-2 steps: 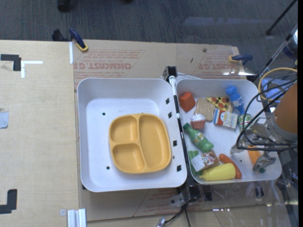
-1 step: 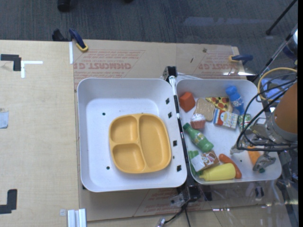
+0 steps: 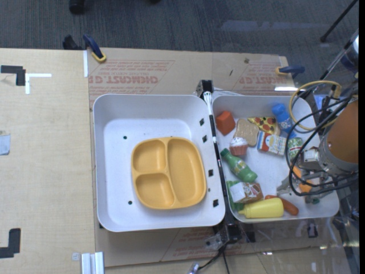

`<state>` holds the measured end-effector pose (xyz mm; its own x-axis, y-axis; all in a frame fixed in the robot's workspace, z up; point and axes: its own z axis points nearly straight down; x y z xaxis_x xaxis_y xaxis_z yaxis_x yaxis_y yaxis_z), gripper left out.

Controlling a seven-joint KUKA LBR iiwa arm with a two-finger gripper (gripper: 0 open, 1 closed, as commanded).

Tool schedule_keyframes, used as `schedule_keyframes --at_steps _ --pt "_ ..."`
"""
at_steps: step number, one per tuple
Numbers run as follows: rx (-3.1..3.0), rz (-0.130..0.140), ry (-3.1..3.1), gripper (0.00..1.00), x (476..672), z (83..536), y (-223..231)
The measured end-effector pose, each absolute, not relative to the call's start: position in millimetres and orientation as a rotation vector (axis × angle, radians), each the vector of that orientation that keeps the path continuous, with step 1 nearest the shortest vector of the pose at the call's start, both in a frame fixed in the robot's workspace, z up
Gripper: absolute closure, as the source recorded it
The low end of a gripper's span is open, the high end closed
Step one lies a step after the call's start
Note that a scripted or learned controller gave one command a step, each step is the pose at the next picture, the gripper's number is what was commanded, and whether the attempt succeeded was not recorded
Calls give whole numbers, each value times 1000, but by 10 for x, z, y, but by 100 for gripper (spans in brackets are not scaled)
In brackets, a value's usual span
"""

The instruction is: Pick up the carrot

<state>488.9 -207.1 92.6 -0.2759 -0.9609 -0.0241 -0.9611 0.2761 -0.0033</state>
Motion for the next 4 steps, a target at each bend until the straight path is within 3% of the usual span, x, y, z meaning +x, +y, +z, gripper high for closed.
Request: schedule_keyframes --at_steps 1,2,3,4 --pt "-1874 9 2495 100 4907 1018 -2093" --pt "-1875 16 2490 0 4912 1018 -2061" --pt "-1656 30 2660 0 5143 915 -2095" --pt "-1651 18 2657 100 5168 1011 -2109"
